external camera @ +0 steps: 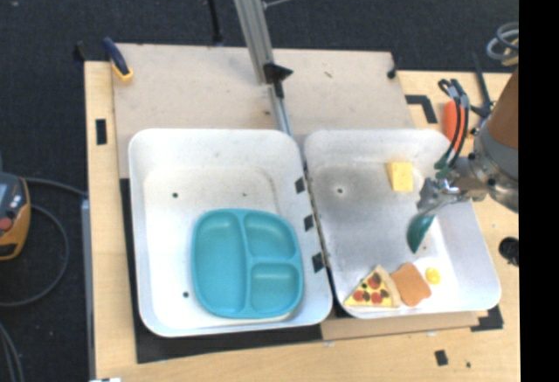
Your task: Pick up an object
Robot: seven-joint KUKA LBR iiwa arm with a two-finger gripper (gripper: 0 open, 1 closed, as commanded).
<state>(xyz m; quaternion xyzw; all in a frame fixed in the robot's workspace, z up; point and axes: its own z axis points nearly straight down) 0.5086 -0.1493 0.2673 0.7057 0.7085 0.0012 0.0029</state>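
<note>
Tabletop, two bins | claw over right bin, clamped on teal piece | risk: grip looks shallow, piece could drop beside bun

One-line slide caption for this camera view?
Gripper above right white bin, dark teal object hanging just below it; turquoise divided plate in left bin.
</note>
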